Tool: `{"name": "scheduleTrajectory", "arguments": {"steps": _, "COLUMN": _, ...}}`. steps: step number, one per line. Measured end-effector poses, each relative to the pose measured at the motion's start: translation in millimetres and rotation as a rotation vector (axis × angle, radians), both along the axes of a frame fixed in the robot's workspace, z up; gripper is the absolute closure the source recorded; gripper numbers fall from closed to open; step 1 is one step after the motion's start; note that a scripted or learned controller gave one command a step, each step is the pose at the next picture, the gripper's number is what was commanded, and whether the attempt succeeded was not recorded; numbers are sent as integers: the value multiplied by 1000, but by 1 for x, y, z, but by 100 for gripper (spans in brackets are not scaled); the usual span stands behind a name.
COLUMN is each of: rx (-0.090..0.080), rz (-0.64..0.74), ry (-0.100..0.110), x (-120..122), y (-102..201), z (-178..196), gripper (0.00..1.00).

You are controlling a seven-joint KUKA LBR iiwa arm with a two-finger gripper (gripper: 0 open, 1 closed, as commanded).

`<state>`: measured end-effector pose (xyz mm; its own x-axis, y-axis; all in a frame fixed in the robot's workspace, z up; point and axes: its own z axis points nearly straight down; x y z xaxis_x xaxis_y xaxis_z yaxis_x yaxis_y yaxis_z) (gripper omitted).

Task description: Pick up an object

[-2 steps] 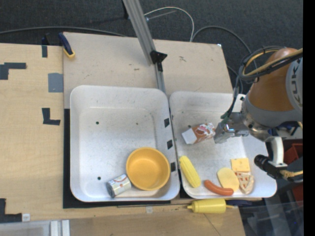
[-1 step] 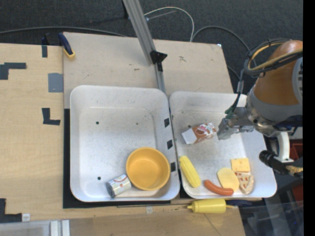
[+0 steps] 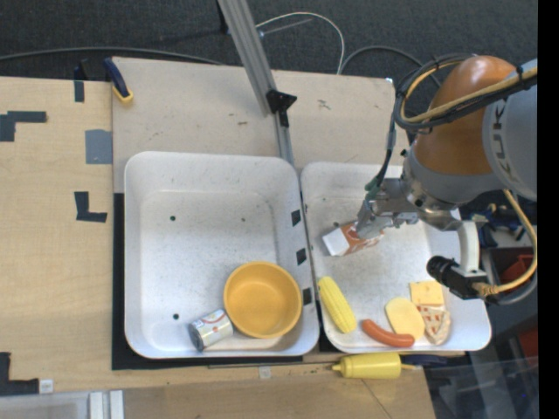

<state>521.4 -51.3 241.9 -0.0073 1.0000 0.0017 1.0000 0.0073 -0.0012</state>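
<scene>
The grey arm with its orange band reaches in from the right and hangs over the right bin (image 3: 345, 177), its gripper (image 3: 365, 230) low over the bin's upper-left part. Right at the fingertips lies a small white and orange-red packet (image 3: 346, 240), tilted, its white end pointing left. Whether the pincer is open, closed, or actually pinching that packet cannot be told from here (the wrist body covers the spot where tips and packet meet).

Lower in the same bin lie several toy foods. A yellow corn cob (image 3: 336, 303) sits by the left wall, slanting down to the right. A red-orange sausage (image 3: 386, 333) rests near the front wall, just beside a pale yellow rounded piece (image 3: 403, 316). At the right of that, a yellow cheese wedge (image 3: 427, 292) sits above a pizza slice (image 3: 436, 325), the 2 touching or nearly so.

The left bin (image 3: 148, 177) holds a yellow-orange bowl (image 3: 261, 298), upright, in its front-right corner, and a small tin can (image 3: 210, 328) lying on its side just left of the bowl.

Outside the bins, a yellow mustard bottle (image 3: 374, 366) lies on the bench at the front edge of the right bin. A grey metal pole (image 3: 249, 46) slants down from the top of the view toward the gap between the 2 bins.
</scene>
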Motion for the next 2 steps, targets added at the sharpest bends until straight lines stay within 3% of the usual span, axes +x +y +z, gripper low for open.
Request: {"name": "scheduleTrajectory", "arguments": {"steps": 2, "rx": 0, "rz": 0, "ry": -1, "x": 37, "y": 97, "z": -5, "gripper": 100}}
